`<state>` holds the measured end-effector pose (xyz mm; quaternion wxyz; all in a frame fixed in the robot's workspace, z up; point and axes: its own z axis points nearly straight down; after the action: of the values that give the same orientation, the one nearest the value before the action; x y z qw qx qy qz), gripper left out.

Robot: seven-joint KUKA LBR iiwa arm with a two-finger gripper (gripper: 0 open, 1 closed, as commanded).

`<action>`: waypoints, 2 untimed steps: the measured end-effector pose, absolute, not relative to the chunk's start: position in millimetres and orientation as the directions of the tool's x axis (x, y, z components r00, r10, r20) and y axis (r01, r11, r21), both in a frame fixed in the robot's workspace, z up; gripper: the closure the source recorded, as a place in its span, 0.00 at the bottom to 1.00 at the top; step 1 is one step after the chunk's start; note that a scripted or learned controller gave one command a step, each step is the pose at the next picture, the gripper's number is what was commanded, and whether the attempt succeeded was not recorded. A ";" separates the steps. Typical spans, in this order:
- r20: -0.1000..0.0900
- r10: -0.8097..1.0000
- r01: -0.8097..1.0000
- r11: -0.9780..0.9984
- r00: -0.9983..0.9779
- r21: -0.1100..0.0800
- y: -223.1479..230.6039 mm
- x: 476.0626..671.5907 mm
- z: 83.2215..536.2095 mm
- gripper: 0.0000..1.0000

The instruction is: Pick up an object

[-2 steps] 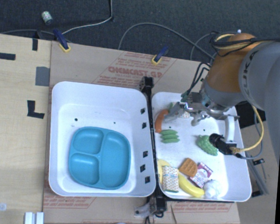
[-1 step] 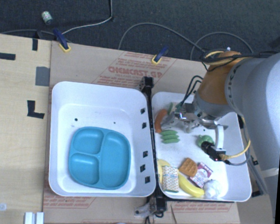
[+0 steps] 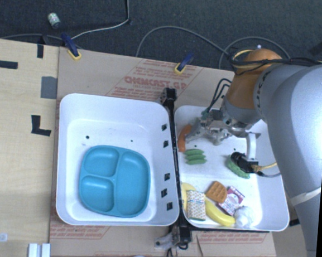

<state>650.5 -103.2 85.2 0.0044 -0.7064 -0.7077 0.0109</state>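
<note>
My gripper (image 3: 208, 129) hangs low over the far left part of the right bin (image 3: 267, 190). An orange carrot-like piece (image 3: 182, 137) lies just left of it by the bin's wall. A light green pea pod (image 3: 195, 155) rests right below the gripper. A dark green vegetable (image 3: 238, 165) lies further right, under the arm's wrist. Along the bin's near side are a banana (image 3: 218, 213), a brown cracker (image 3: 216, 191), a beige packet (image 3: 195, 204) and a pink and white wrapper (image 3: 232, 200). Nothing is visibly held.
The left bin (image 3: 78, 112) holds a blue divided plate (image 3: 114, 180). A black divider (image 3: 170, 148) separates the two bins. The grey arm (image 3: 296, 120) with its orange band (image 3: 246, 85) covers the right bin's far right corner. A small white object (image 3: 243, 217) sits beside the banana.
</note>
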 end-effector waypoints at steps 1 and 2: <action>-0.008 1.000 0.999 0.004 -0.004 -0.038 -107.8 661.3 84.2 0.00; -0.003 1.000 1.000 -0.001 0.001 0.001 -100.2 636.3 85.8 0.00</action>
<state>636.3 -100.2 85.8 -0.0015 -0.7073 -0.7069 0.0008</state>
